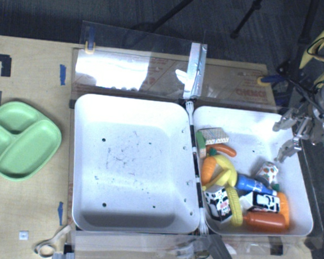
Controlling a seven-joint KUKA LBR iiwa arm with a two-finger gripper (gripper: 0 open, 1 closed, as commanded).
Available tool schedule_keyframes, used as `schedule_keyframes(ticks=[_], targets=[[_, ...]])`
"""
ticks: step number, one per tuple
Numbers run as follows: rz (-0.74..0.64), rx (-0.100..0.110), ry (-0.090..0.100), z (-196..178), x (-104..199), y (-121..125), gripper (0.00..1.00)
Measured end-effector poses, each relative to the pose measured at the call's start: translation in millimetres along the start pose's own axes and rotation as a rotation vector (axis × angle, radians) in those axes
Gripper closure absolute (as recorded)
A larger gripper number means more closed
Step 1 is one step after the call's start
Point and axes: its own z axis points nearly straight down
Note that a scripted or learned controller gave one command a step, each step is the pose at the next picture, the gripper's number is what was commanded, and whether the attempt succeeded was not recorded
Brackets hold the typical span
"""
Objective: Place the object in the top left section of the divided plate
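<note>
The green divided plate (19, 140) lies on the wooden bench at the far left, outside the bins. The right bin (252, 125) holds a pile of toy food: an orange pepper (210, 169), a yellow banana (226, 172), a corn cob (235, 206), a carrot (223, 151), a blue bottle (253, 185), a large orange piece (267, 220), a black-and-white cow-patterned item (219, 202) and a small box (213, 137). My gripper (289, 138) hangs over the right bin's far right corner, above the pile, with nothing between its fingers.
The left bin (131, 163) sits between the plate and the right bin. A clear panel (139, 68) stands behind it. Blue tape marks and black corner marks dot the bench. Scissors (50, 245) lie at the front left.
</note>
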Motion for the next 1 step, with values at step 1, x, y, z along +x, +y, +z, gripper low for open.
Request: schedule_keyframes(ticks=[1], targets=[[-0.133, 0.001, 0.002, -40.6, 42.4, -4.5, 0.00]])
